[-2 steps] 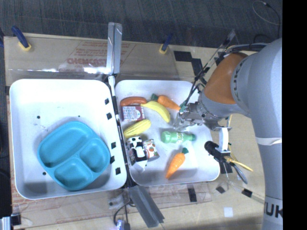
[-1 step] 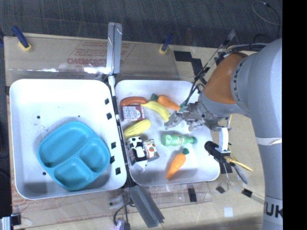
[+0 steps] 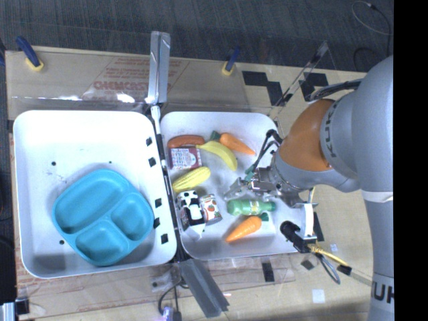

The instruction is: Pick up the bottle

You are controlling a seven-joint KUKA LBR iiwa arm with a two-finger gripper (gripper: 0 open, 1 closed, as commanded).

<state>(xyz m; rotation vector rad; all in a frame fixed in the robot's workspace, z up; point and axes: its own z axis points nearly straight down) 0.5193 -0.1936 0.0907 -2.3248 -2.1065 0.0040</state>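
I'm reaching in from the right of the frame, grey arm [image 3: 374, 132] with its orange band [image 3: 304, 142] sitting over the right bin [image 3: 221, 249]. My jaws [image 3: 249, 187] are hanging at the center-right of that bin, just above the green bottle [image 3: 249, 208]; whether they're apart or together I cannot tell, the wrist is blocking it. The bottle is lying on its side in the lower right part of the bin, not between anything I can see.

Around it: an orange carrot [image 3: 243, 229] just below, a second carrot [image 3: 235, 143] at the bin's upper part, a banana [image 3: 221, 155] beside that, a corn cob [image 3: 191, 178] left of center, a sausage [image 3: 185, 141] at the upper left, a red-labelled can [image 3: 184, 158] under it, and a black-and-white carton [image 3: 192, 210] with a small red carton [image 3: 211, 210] touching it at the lower left.

The left bin [image 3: 40, 132] is holding a blue divided plate [image 3: 101, 217] at its lower middle. Both bins are sitting on the tabletop [image 3: 200, 69].
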